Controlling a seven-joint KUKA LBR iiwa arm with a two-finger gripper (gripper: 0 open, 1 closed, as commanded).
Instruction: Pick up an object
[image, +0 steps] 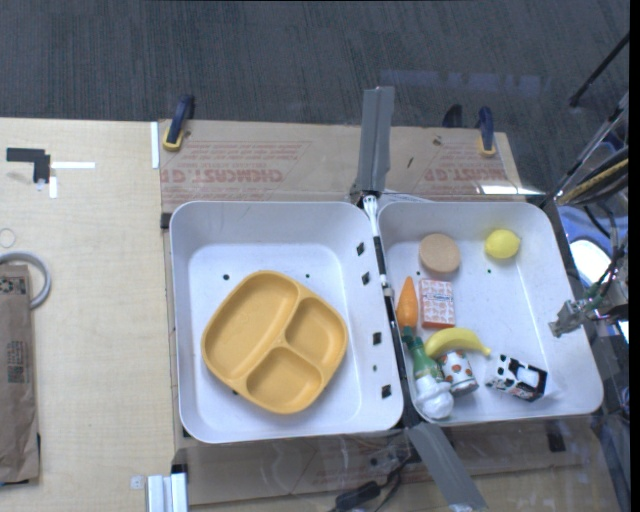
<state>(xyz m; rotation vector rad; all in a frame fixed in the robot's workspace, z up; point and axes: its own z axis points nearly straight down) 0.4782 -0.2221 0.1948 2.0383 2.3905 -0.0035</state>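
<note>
The right bin (522, 300) holds several small objects. A tan round disc (439, 254) and a yellow lemon (502, 243) lie at its far end. An orange carrot (407, 303) sits against the left wall, beside a small pink and white box (437, 303). Nearer the front are a banana (457, 343), a green and white bottle (426, 377), a small red and white can (461, 372) and a black and white toy (518, 377). In the left bin (190, 300) lies a yellow divided plate (275, 342).
Cardboard (300, 165) lies behind the bins, held by blue clamps (180, 120). A brown paper bag (15, 370) rests on the bench at far left. A grey bar (376, 140) stands behind the bins' shared wall. Metal fittings (575, 318) sit at the right bin's outer edge.
</note>
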